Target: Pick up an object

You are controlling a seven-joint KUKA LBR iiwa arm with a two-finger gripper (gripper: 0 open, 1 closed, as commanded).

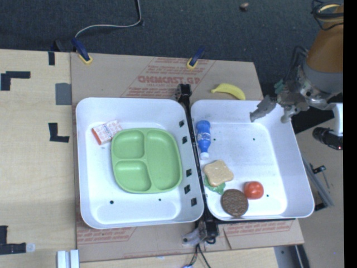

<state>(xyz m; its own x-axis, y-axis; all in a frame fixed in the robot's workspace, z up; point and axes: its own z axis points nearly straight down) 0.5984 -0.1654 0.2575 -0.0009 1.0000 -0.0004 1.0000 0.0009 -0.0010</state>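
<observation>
I've got the gripper (274,109) hanging over the far right corner of the right bin (290,166), near the rim, its two grey fingers spread apart with nothing between them. Below it the bin floor is bare — plenty of open room along the right side and the middle.

The objects crowd the bin's left and near edges: a blue and white bottle (203,135) lying against the left wall, a tan bread slice (217,172) just below it, a brown round patty (235,202) near the front rim, and a red tomato (254,190) just beside that.

The left bin (89,149) holds a green divided tray (147,159) filling its middle, and a small red and white packet (105,131) at the tray's upper left corner — its print is too small for me to read.

A yellow banana (228,91) lies outside on the cardboard (162,80), which reads "CHEMCAST" in red.
</observation>
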